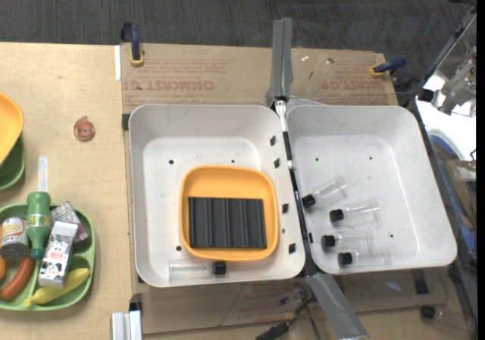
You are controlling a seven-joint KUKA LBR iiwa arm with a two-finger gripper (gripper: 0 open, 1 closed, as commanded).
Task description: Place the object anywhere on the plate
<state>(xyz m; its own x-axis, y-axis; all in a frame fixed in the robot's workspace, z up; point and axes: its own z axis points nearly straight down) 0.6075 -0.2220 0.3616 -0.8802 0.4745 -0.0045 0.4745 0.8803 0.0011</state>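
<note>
The left bin (151, 134) holds an orange plate (227, 178) carrying a black ribbed insert (227, 223), and 1 clear vial with a black cap (198, 270) lies just beside the plate against the bin's front wall. In the right bin (394, 134), 4 more clear black-capped vials (348, 217) lie near its front-left corner. Whether the hand is open or closed cannot be told.

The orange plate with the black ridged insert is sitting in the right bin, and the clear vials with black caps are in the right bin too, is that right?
Not quite. The camera view shows the orange plate with its black ridged insert in the left bin, not the right one. Clear vials with black caps do lie in the right bin.
</note>
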